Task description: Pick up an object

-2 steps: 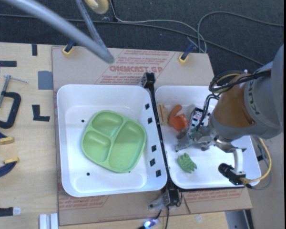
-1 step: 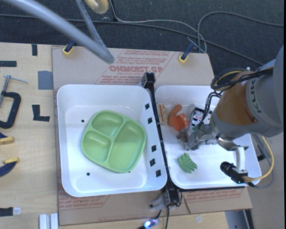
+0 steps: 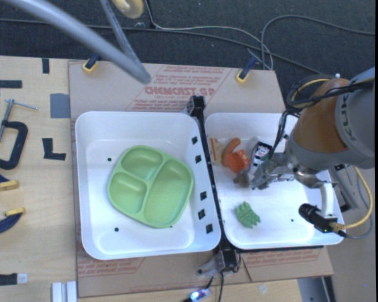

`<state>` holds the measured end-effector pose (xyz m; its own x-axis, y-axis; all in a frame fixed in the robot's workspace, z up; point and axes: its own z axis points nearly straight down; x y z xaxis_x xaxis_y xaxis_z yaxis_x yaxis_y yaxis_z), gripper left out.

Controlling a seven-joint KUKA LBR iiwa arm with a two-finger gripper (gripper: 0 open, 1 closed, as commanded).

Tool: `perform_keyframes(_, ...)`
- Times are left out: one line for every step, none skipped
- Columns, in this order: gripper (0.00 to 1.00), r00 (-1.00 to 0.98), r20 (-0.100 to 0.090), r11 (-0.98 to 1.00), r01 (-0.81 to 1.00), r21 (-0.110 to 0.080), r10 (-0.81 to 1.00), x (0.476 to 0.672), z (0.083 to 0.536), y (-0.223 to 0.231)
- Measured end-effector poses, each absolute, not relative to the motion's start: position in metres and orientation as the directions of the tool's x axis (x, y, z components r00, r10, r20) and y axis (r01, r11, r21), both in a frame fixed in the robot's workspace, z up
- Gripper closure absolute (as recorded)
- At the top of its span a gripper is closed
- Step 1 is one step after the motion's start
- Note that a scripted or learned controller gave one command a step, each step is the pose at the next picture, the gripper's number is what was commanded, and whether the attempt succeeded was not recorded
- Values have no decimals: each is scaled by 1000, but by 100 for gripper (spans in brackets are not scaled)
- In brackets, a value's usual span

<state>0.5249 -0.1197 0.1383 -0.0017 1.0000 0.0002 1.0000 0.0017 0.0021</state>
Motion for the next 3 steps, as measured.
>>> perform_keyframes(100,-1,-1,1,1000,2,1000,526,180,-121)
perform_keyframes(100,-2,-1,2,1000,5,1000,525,242,-116)
perform_keyframes(100,-6,1,6,1000,0,1000,533,248,-63)
